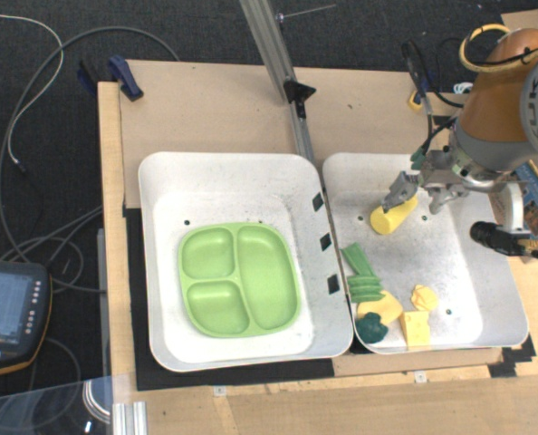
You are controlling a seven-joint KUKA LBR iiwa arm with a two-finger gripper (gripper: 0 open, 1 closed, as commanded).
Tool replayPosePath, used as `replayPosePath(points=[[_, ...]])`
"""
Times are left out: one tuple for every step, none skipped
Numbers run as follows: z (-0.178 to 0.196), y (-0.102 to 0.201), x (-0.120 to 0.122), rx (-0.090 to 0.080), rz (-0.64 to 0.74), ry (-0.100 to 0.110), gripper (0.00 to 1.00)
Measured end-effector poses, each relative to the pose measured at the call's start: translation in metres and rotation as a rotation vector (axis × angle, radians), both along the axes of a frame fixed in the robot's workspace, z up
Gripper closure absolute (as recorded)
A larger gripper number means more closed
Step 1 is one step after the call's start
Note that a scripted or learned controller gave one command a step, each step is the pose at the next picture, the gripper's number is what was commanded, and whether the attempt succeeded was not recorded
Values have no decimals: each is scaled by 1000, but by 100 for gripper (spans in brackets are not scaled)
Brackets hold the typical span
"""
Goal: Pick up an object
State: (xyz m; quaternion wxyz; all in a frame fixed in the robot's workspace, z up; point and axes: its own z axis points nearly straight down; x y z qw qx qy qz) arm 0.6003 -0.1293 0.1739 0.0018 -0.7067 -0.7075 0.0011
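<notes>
Two white bins sit side by side on the bench, and the action is all in the right one. The left bin just has a light green divided plate lying flat in its lower middle, three compartments facing up.

Over in the right bin, the arm comes in from the upper right of the frame, orange band and all, and its gripper hangs over the upper middle of that bin. The fingers look spread apart, one on the left near a yellow cylinder and one on the right, and nothing sits between them as far as I can see. The cylinder lies tilted on the bin floor just below and left of the fingertips, its upper end right by the left finger. Honestly can't tell if it's touching or only very close.

Rest of the stuff is bunched in the lower left corner of the right bin: a green ridged piece along the left wall, a dark green round thing at the bottom edge, a yellow lumpy piece just above it, a yellow block beside that, and a small yellow bit a little higher up. All well apart from the gripper.

Off the bench at the lower left of the frame there's a handheld control pendant with cables looping across the dark floor.
</notes>
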Motion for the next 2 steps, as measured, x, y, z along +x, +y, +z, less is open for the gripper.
replayPosePath(points=[[1, 0, 0, 0, -1, -2, 0], [-86, 49, 22, 3, 4, 4, 0]])
